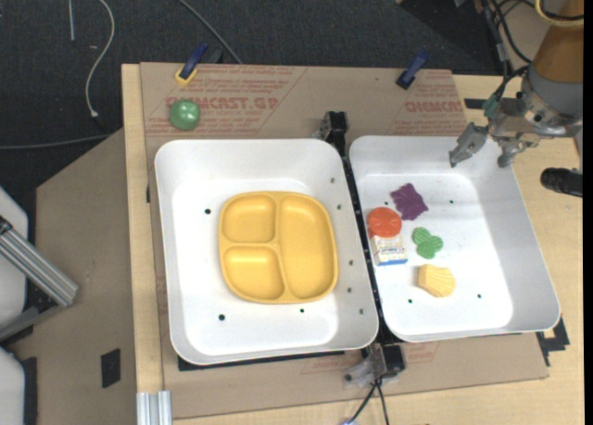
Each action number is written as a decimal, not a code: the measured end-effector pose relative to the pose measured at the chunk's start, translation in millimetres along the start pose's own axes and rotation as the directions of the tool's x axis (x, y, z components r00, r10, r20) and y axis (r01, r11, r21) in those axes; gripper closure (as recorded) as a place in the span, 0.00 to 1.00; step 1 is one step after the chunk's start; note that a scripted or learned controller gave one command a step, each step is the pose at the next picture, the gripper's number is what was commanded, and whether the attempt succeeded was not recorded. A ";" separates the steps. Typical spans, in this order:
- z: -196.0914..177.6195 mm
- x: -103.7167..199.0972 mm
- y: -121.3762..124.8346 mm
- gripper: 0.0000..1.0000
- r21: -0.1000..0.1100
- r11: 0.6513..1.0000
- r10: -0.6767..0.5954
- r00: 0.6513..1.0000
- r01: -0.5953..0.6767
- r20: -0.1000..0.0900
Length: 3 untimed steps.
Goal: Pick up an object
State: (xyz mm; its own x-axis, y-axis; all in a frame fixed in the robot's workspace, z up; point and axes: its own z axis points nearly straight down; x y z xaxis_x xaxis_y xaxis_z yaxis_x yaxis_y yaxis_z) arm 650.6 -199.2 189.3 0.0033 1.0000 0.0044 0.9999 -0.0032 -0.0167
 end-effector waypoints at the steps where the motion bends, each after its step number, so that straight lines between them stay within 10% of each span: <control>1: -10.2 0.8 3.3 0.00 -0.016 1.000 -0.004 1.000 0.004 0.004; 3: 79.2 -11.0 5.0 0.00 -0.013 1.000 -0.004 1.000 0.004 0.003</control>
State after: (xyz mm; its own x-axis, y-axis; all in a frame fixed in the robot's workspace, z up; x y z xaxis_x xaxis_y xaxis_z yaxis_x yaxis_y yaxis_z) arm 654.3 -209.8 110.0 -0.0004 1.0000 0.0017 1.0000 0.0004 -0.0035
